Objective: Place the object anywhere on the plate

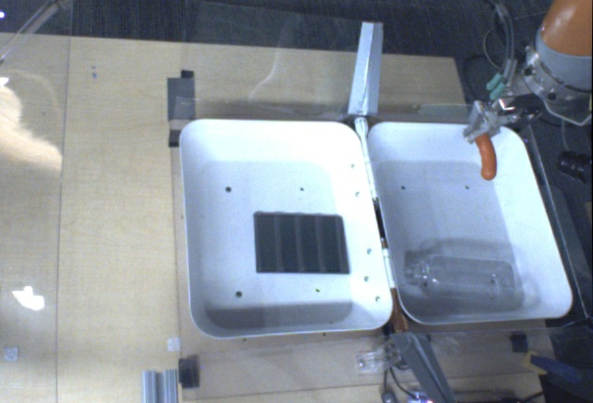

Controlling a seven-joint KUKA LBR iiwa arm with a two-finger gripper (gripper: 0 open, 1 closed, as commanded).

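A dark ribbed rectangular plate (301,244) lies flat on the floor of the left bin (213,207). A small orange sausage-shaped object (487,160) hangs upright over the far part of the right bin (547,234). Its top end sits between the fingers of my gripper (484,127), which is shut on it. The arm comes in from the upper right, its orange band (570,12) at the frame's edge. The plate is far to the left of the gripper and nearer the camera, across the wall between the bins.
A clear plastic bottle (460,273) lies on its side near the front of the right bin. A metal post (365,68) rises behind the joint between the bins. Cables (500,40) hang by the wrist.
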